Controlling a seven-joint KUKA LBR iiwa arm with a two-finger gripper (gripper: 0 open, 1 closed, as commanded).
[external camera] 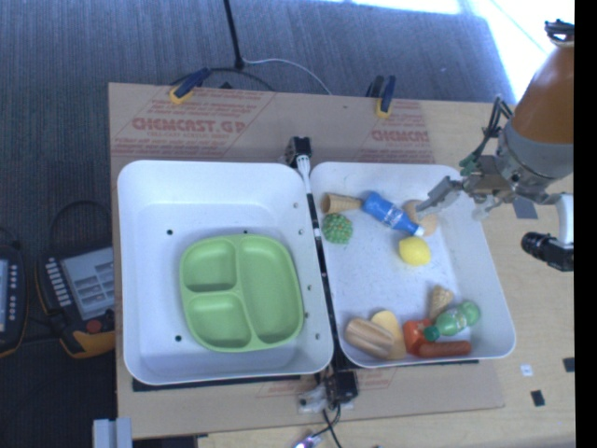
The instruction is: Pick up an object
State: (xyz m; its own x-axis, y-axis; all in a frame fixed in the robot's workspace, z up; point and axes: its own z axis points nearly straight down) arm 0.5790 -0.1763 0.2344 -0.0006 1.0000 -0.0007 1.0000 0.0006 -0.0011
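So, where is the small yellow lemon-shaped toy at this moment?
The small yellow lemon-shaped toy lies in the right white bin, toward its upper middle, just below the blue plastic bottle and right of the green round toy.

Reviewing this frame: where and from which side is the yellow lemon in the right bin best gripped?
Probably across the lemon's round middle, coming straight down from above. It lies apart from the bin wall, with bare floor around most of it; only the blue bottle's cap is close at its upper side.

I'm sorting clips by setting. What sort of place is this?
Most likely a robotics lab bench for grasping trials: two white bins on clamped cardboard, toy food such as a yellow lemon, and a handheld controller lying on the carpet beside the bench.
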